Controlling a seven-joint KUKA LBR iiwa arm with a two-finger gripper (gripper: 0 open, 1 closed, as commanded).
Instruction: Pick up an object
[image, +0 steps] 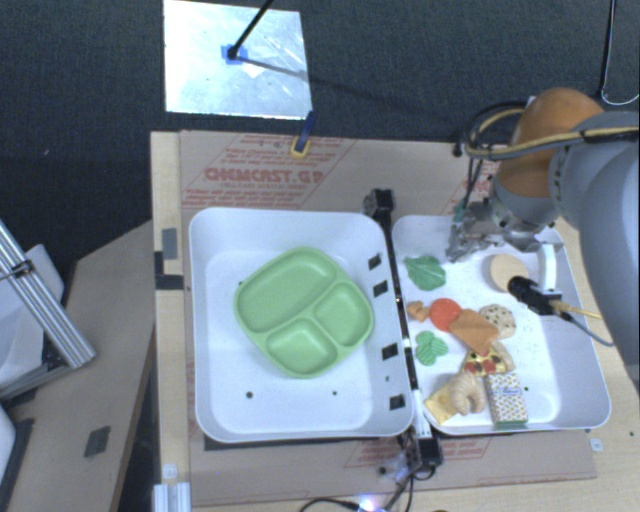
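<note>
Camera view: green leaf (425, 271) beside end effector (466, 243).

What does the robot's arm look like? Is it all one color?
No, two colors. The arm is mostly smooth, rounded grey, with a shiny orange band bulging above the wrist. Thin yellowish and dark cables loop beside the orange part. At the tip sits the end effector, a small piece of dull grey metal, much thinner than the fat arm behind it.

cam: overhead, fixed | slanted down | both bins (300, 225) framed
</note>
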